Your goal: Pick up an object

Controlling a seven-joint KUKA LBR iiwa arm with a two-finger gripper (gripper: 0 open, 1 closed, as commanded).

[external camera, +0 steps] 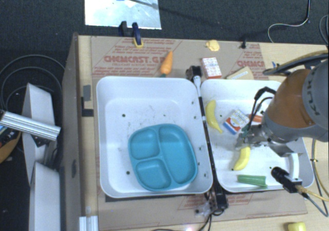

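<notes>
The right bin (226, 87) holds a yellow banana (212, 116) by its left wall. Beside it lies a small white, blue and red packet (235, 120). A second, smaller banana (241, 159) and a green stick-shaped piece (252, 179) lie near the front. A red-orange item (255, 118) peeks out from behind the arm. My gripper (247, 140) hangs low in the right bin, just above the top end of the smaller banana. Whether it touches the banana cannot be told.
The left bin (110, 122) carries a blue divided plate (162, 156). On the cardboard behind the bins lie a carrot (165, 63), a small printed box (211, 67) and a yellow lump (213, 45). The arm's grey and orange body (295, 106) covers the right bin's right side.
</notes>
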